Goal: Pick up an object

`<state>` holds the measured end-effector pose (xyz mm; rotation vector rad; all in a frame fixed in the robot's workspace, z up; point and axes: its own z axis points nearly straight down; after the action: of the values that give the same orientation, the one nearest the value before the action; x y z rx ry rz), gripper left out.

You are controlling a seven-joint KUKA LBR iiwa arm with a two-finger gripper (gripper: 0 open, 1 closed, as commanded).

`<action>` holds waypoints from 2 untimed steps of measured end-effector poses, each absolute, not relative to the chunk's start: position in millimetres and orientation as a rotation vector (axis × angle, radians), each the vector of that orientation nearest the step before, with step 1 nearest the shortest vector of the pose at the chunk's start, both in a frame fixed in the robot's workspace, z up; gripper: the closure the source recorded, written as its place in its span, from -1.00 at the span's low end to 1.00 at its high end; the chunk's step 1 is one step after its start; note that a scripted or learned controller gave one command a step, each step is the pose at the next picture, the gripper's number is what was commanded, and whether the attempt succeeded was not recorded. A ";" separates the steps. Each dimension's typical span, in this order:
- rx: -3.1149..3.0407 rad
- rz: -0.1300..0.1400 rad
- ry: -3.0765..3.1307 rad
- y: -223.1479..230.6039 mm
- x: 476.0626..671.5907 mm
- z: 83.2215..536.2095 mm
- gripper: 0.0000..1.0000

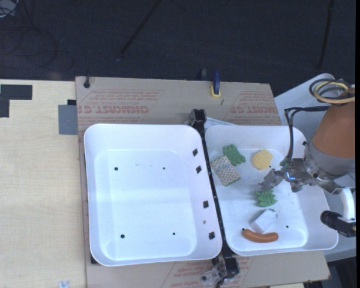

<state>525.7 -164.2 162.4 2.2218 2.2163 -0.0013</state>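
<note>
The right bin (300, 236) holds several small objects. A green leafy piece (233, 155) and a yellow round piece (263, 159) lie at the back. A checkered block (225, 171) sits by the divider. A second green piece (265, 197) lies mid-bin, with a white-grey block (264, 221) and an orange sausage (260, 237) nearer the front. My gripper (280, 178) hangs over the right bin's middle, just above and right of the second green piece and below the yellow one. Nothing is visibly held.
The left bin (102, 161) stands beside the right one, a black divider strip (207, 185) between them. Both rest on a cardboard sheet (168, 101). The arm's orange band (339, 131) and cables (327, 89) fill the right side.
</note>
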 end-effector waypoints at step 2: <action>2.220 0.003 2.211 -172.5 528.6 196.8 -1.00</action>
<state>528.6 -172.5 196.8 2.2195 2.2110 0.0030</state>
